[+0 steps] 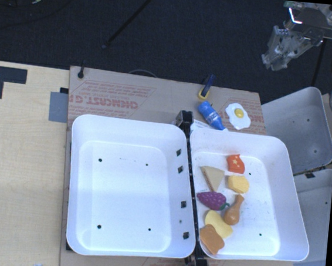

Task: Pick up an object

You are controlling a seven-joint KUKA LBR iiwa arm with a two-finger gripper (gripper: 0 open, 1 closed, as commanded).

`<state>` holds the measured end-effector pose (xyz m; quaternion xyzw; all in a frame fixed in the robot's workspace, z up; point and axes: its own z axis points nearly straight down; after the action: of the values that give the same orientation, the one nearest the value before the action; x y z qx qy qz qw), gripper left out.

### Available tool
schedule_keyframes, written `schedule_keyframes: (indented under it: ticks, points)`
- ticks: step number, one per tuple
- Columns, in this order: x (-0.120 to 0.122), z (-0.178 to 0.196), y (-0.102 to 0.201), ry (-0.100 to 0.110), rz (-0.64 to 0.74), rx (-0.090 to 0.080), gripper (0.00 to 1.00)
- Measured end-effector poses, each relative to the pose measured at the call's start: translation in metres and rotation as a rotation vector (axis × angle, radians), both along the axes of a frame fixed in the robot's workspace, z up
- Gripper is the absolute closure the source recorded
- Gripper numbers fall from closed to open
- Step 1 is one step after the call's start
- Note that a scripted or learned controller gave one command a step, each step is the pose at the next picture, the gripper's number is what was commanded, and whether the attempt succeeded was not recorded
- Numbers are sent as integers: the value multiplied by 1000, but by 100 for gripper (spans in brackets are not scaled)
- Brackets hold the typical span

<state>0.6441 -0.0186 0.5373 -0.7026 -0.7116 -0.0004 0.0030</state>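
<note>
— Where was the claw (279, 53)?

— I saw it at one o'clock, high over the dark floor, well apart from both bins. I couldn't tell how it stood.

— And the things to pick?

— In the right bin (282, 153): a red piece (236, 163) at twelve, a tan wedge (212, 177) and yellow block (238, 184) below, then purple grapes (211, 199), a drumstick (234, 209) and a bread roll (212, 239) at six. A fried egg (237, 115) and blue bottle (211, 115) lay on the worktop (15, 161) just beyond its rim.
</note>
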Motion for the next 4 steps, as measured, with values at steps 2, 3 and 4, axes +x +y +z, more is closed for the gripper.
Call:
schedule_keyframes:
  ticks: [2,3,4]
  points:
    - [0,11,-26,-20,-12,-5,100]
    - [-36,-268,-48,11,-15,-4,100]
    - [-17,-315,-97,-2,-14,-5,100]
